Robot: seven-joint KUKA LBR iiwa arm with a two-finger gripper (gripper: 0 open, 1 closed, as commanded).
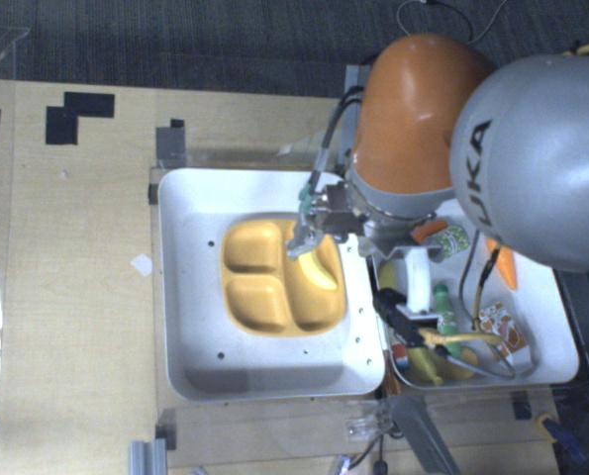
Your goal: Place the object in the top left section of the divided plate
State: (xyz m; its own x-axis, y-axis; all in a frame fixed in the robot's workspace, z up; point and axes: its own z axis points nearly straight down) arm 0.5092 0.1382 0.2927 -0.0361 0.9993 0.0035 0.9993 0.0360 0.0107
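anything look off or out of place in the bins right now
One thing stands out: a pale yellow object lies in the large right section of the yellow divided plate, under the gripper, not in the top left section. The right bin holds a crowded jumble of items. Nothing looks spilled or broken.

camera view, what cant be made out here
- Hand: too small and blurred, above the yellow divided plate, to tell its grip or any object.
- Right bin: the arm covers its upper part.
- Clutter there: too small to name.
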